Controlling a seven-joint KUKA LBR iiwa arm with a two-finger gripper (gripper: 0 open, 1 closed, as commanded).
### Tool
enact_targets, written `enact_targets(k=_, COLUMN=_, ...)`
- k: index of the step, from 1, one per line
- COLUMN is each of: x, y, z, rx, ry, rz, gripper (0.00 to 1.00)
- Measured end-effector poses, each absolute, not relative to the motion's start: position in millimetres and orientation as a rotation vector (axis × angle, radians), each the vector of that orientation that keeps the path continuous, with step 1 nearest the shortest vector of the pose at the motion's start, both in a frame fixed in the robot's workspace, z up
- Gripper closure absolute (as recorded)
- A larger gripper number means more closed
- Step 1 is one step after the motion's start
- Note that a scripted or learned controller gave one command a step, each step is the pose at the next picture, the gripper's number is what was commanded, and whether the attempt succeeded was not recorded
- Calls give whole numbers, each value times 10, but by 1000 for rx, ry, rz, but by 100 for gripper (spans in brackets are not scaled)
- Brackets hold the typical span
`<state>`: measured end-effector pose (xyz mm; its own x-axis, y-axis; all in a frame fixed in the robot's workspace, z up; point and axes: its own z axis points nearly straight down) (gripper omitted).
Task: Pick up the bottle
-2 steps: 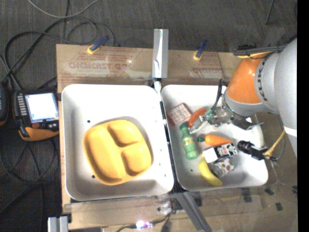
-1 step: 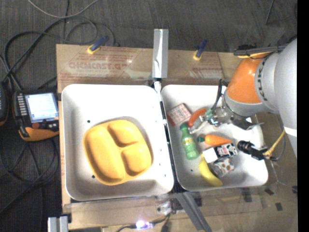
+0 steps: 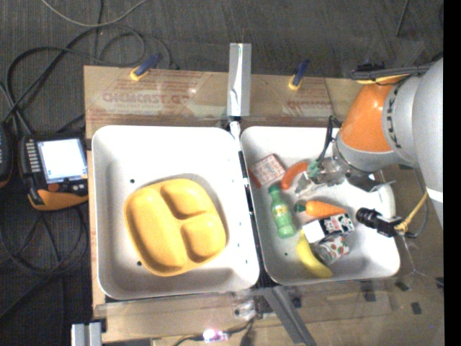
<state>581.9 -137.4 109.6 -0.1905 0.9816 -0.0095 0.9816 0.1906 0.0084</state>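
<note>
White plastic bins sit side by side on the bench; the left bin (image 3: 108, 215) holds a yellow divided tray (image 3: 176, 225) at lower centre-left. Reaching in from the right, the grey arm (image 3: 392, 125) hangs over the right bin (image 3: 374, 265), its gripper (image 3: 317, 177) low among the clutter, and I cannot tell how its pincer stands. Just left of it, apart from it, lies the green bottle (image 3: 282, 210), between a red-patterned packet (image 3: 266, 169), a carrot (image 3: 324, 209) and a banana (image 3: 311, 258).

We see a yellow divided plate (image 3: 176, 225) in the left bin (image 3: 108, 193). In the right bin (image 3: 374, 265) a green bottle (image 3: 282, 210) lies beside a carrot (image 3: 324, 209) and banana (image 3: 312, 259), with the gripper (image 3: 311, 179) just above them.
</note>
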Motion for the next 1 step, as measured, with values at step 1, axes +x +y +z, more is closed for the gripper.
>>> enact_targets(k=1, x=5818, y=-1376, z=1095, rx=1990, ry=2414, rz=-1, gripper=0)
